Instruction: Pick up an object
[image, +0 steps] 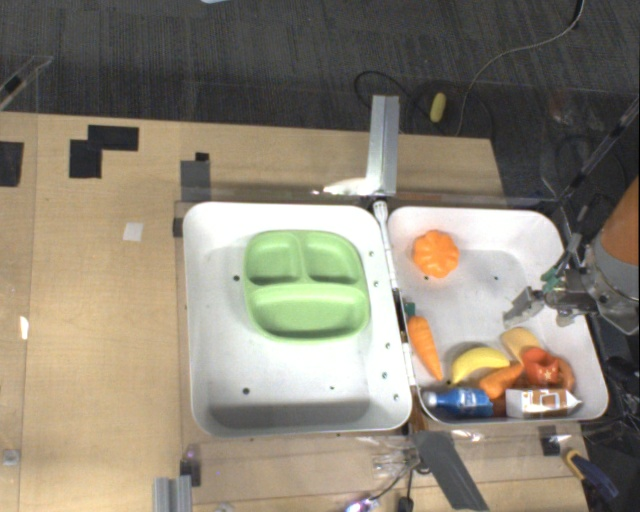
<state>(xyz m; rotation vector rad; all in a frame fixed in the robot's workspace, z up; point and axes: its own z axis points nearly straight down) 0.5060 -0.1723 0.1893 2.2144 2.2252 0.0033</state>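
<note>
One blue can (460, 402) and one white carton (541, 403) lie along the near wall of the right bin (480, 225), behind them one banana (478, 361), two carrots (424, 346), a tomato (545, 368), one small pumpkin (436, 253). My end effector (545, 303) hovers above the pile, fingers apart, clasping nothing. One green tray (303, 283) fills the left bin (215, 330).

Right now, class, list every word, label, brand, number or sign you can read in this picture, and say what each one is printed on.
No text can be read.
White carton, right bin: orange-brown printing, too blurred to read.
Blue bottle beside it: no legible label.
Black shapes on the wooden bench: plain patches, not letters.
</note>
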